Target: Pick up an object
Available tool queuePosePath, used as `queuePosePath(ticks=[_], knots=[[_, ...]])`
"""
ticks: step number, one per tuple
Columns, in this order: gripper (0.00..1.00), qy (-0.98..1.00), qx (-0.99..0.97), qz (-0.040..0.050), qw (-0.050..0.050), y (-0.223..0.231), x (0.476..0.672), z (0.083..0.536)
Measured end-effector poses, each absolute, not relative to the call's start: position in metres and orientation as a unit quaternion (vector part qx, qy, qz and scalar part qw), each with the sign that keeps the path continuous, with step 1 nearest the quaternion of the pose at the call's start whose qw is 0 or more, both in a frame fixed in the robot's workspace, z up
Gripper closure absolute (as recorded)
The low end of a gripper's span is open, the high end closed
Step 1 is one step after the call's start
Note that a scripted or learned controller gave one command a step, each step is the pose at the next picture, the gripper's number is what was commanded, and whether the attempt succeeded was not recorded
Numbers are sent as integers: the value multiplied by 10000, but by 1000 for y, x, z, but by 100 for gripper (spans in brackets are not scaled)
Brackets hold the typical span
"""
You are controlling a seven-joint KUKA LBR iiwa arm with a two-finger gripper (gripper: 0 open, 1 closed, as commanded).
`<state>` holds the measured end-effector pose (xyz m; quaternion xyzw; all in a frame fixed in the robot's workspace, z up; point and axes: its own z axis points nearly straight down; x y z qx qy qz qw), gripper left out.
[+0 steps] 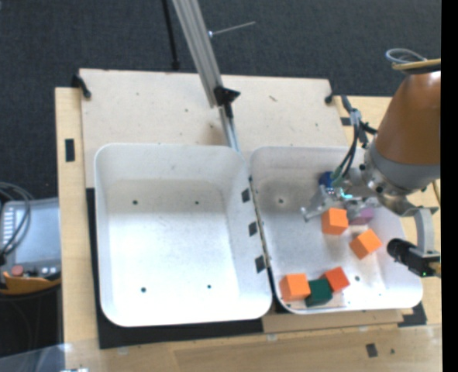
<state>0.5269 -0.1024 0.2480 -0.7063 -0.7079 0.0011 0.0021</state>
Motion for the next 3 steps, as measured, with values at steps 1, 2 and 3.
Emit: queuePosePath(ticks=[1,2,3], knots=[[0,-7068,-7074,-7,-3,-103,528,250],[0,-7064,-7078,24,16,-107,524,188],[0,-7058,-7084,23,19,-102,524,126]])
